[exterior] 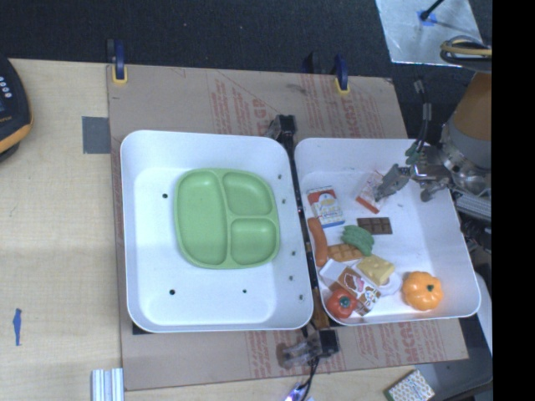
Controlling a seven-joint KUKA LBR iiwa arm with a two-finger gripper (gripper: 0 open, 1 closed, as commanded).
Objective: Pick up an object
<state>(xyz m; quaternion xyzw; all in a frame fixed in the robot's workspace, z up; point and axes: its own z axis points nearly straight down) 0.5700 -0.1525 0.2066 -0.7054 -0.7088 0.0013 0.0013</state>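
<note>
Sitting side by side on the bench are two shallow white bins. One smooth green plate (pixel 226 217) with three compartments lies in the left bin (pixel 142 307). The right bin (pixel 435 224) holds one round orange pumpkin (pixel 421 291), one red tomato (pixel 340 302), one brown chocolate bar (pixel 374 225), one leafy green piece (pixel 359 239), one yellow wedge (pixel 375 268) and one small printed carton (pixel 325 206). The gripper (pixel 407 179) hangs over that bin's far right, fingers spread apart, nothing between them.
</note>
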